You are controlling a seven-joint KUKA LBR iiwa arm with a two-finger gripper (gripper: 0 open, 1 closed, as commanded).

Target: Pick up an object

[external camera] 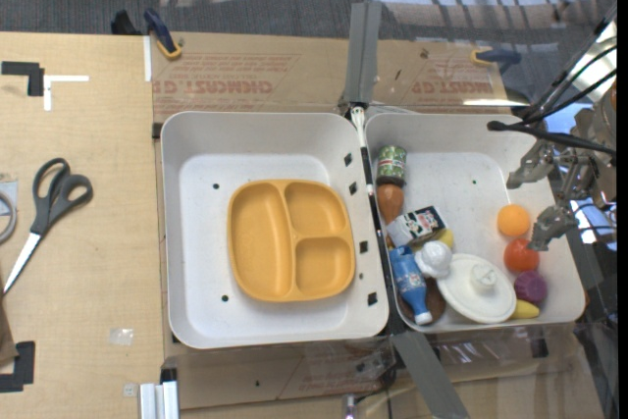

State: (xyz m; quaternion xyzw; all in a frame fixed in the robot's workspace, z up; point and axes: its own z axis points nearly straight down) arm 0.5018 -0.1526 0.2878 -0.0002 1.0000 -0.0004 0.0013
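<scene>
The gripper (pixel 542 203) hangs over the right edge of the right bin (pixel 461 140), its two fingers spread apart with nothing between them. Directly beside and below it sit an orange ball (pixel 512 221), a red ball (pixel 520 257) and a purple ball (pixel 531 287), the three lying close together along the bin's right wall. A white lid (pixel 478 288), a blue bottle (pixel 407 278), a small carton (pixel 418 225) and a green-capped jar (pixel 391 164) crowd the bin's left and lower portions. The left bin (pixel 186 211) holds a yellow divided plate (pixel 290 239). Assessment: the approach step is in hand; no grasp has been made. The next move calls for lowering the open fingers squarely astride one ball, most likely the orange or the red, before closing. Risk noted: round items may roll aside.
</scene>
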